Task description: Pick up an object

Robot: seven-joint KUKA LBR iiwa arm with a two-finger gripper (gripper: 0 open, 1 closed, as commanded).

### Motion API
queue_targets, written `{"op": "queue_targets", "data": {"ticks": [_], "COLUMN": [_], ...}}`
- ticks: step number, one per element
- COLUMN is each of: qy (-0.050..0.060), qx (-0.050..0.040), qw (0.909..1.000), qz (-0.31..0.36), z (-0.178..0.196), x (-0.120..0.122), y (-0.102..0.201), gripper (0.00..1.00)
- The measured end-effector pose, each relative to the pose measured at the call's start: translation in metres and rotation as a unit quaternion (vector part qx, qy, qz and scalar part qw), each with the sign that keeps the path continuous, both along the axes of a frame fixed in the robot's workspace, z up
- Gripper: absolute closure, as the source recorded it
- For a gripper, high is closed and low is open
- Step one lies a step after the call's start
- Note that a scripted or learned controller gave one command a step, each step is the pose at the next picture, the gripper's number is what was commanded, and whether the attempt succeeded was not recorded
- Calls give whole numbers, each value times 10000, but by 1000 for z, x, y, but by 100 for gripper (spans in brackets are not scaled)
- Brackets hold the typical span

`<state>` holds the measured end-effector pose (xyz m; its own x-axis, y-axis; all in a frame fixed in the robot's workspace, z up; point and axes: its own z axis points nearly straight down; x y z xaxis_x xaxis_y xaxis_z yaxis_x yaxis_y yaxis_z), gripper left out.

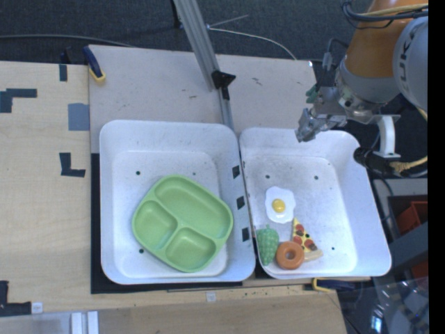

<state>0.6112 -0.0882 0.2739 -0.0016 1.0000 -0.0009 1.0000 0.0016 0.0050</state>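
Objects for picking lie in the right bin (361,207), grouped at its near left part. A fried egg (279,204), white with a yellow yolk, lies flat toward the bin's middle. Nearer the front edge sits a brown doughnut (290,255); it touches a green leafy piece (268,244) on its left and overlaps a pizza slice (304,238) on its right. The slice lies just below the egg.

The gripper (306,132) hangs over the far rim of the right bin, well apart from all four items. Nothing shows between the jaws; whether they are open or closed cannot be told from this angle.

The arm (382,54) enters from the right, with an orange band above the wrist. Partial lettering, apparently "UK", reads on its grey housing at the frame's edge. No other writing is legible.

The left bin (115,186) holds a green tray (182,223) with three compartments, set at a tilt to the bin's walls.

Both bins touch side by side on the tabletop (42,186). Dark tape marks (69,164) lie on the tabletop's left part. A metal post (198,37) slants across the far side.
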Motion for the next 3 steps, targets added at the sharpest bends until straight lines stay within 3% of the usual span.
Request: {"op": "queue_targets", "data": {"ticks": [1, 3], "qy": [28, 44], "qx": [9, 11], "qw": [10000, 10000], "qz": [23, 29], "z": [0, -36], "x": [-9, -24], "y": [56, 167], "gripper": [100, 100]}}
